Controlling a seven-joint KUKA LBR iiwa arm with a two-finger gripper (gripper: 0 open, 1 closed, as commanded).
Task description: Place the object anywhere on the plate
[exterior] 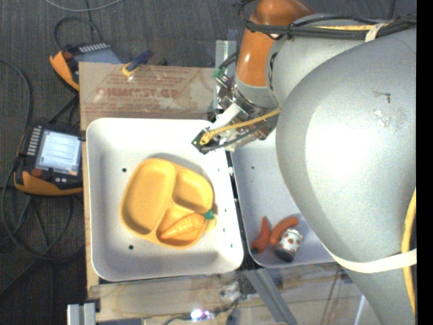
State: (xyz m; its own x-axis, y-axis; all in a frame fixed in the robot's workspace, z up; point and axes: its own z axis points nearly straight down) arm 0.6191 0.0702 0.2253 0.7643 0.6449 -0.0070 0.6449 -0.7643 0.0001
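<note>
A yellow plate with compartments [159, 188] lies in the left white bin [108, 141]. An orange toy carrot with a green top [184, 226] rests in the plate's front right compartment. My gripper [226, 131] hangs near the divider between the two bins, above the left bin's far right corner and well away from the carrot. The arm hides most of it.
The right bin [260, 188] holds two small orange-red pieces [270, 229] and a round white and dark object [287, 243] near its front. A cardboard sheet [149, 93] lies behind the left bin. A handheld pendant [51, 156] sits on the floor at left.
</note>
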